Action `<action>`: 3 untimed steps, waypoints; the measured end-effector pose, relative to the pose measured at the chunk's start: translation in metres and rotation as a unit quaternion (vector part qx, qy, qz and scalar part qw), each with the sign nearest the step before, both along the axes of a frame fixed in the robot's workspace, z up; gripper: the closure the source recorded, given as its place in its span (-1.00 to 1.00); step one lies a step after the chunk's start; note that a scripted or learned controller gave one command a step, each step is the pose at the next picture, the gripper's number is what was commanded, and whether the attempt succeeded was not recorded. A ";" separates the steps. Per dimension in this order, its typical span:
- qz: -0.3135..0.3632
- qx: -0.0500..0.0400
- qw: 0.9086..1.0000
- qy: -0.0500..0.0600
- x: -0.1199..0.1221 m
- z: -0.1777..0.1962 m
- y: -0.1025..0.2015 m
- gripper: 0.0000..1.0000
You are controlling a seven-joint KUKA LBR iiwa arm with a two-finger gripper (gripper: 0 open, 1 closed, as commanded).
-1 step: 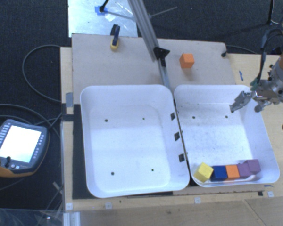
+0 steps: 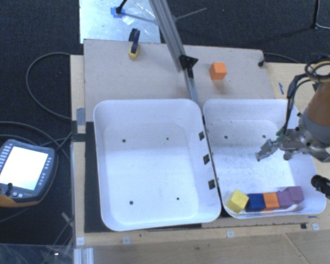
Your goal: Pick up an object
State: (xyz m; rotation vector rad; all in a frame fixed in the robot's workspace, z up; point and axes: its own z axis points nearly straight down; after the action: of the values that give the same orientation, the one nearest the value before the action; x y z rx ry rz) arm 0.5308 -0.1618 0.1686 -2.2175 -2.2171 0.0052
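Along the front wall of the right bin (image 2: 247,120) lies a row of blocks: a yellow cube (image 2: 237,201), a blue cube (image 2: 256,202), an orange cube (image 2: 271,200) and a purple block (image 2: 291,195). My gripper (image 2: 275,153) hangs over the right part of that bin, behind the row and well apart from it. Its fingers are spread open and nothing sits between them. The arm's grey wrist and orange band come in from the right edge.
The left bin (image 2: 107,147) stands beside the right one. Behind the bins, another orange cube (image 2: 218,70) and a blue-and-yellow clamp (image 2: 134,43) rest on the board. A slanted metal rod (image 2: 170,29) crosses the back. A teach pendant (image 2: 19,172) lies at the left.
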 end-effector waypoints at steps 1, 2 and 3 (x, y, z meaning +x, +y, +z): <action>0.004 0.001 1.000 -0.001 -0.023 -0.082 0.062 -1.00; 0.000 -0.004 1.000 -0.009 0.010 -0.002 0.011 -1.00; 0.004 0.001 1.000 -0.001 -0.006 -0.071 0.063 -1.00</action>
State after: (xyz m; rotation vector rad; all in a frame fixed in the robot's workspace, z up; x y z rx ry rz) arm 0.5250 -0.0988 0.0978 -2.2083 -2.2256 0.0016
